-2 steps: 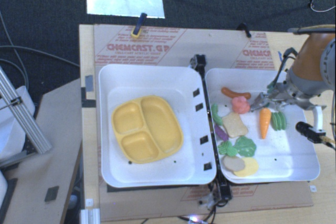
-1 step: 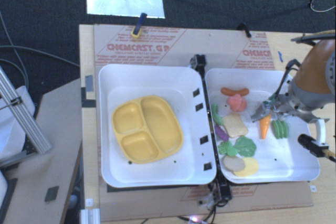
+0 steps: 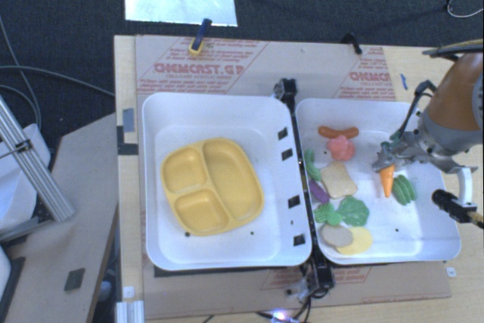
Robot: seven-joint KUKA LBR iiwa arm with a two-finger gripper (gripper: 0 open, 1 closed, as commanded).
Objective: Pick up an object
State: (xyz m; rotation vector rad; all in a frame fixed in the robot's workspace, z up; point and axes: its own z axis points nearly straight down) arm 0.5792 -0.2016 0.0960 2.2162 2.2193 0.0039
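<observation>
Grey arm [image 3: 454,134], orange band [image 3: 457,94]

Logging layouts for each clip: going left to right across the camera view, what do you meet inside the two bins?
Yellow divided tray → purple toy → pink toy → orange carrot → green vegetable, with the gripper above the carrot.

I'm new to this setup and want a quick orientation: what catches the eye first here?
The yellow three-compartment plastic tray stands out, lying alone in the left white bin. In the right white bin, bright toy foods cluster, and the arm's hand sits just above an orange toy carrot beside a green toy vegetable.
</observation>
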